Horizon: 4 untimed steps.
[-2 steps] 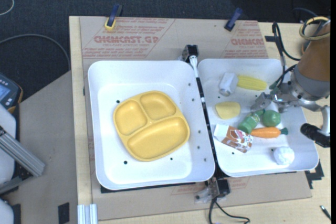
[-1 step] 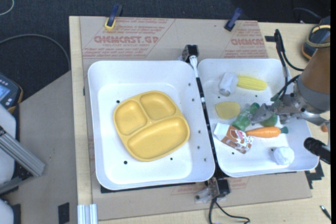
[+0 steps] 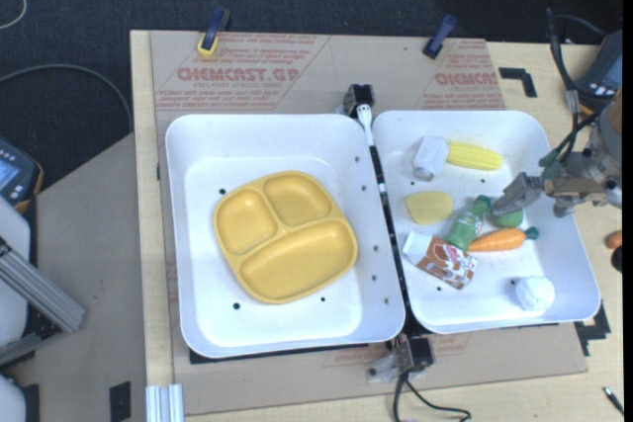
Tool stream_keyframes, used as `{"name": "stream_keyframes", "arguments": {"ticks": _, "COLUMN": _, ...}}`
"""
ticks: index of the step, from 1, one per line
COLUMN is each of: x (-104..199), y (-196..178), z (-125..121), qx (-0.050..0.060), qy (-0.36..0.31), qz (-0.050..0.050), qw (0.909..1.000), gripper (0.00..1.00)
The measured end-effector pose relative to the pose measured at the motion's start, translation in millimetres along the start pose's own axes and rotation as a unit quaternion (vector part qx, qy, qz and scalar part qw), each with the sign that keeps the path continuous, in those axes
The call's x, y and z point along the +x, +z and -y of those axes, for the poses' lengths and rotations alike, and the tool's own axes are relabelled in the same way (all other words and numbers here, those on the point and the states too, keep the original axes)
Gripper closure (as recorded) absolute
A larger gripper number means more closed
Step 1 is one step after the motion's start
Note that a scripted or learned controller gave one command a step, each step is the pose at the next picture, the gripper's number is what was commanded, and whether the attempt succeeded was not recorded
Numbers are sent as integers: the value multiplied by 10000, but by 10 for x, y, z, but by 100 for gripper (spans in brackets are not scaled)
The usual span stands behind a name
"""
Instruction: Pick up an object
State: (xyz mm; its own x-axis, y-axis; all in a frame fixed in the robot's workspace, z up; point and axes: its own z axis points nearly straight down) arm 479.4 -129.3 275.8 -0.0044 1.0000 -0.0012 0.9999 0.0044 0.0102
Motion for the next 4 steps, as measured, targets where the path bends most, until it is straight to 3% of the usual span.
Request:
{"name": "stream_keyframes", "arguments": {"ticks": 1, "x": -19, "y": -39, "z": -11, "qx": 26, "qy": 16, "qz": 4, "qw": 10000, "gripper": 100}}
{"name": "stream_keyframes", "arguments": {"ticks": 2, "x": 217, "y": 1086, "z": -1197, "qx": 14, "qy": -11, "qz": 2, "qw": 10000, "gripper": 100}}
{"name": "stream_keyframes", "arguments": {"ticks": 3, "x": 1168, "y": 858, "z": -348, "qx": 82, "qy": -23, "qz": -36, "qw": 10000, "gripper": 100}}
{"name": "stream_keyframes", "arguments": {"ticks": 4, "x": 1944, "y": 111, "z": -321, "qx": 6, "qy": -33, "qz": -27, "qw": 10000, "gripper": 100}}
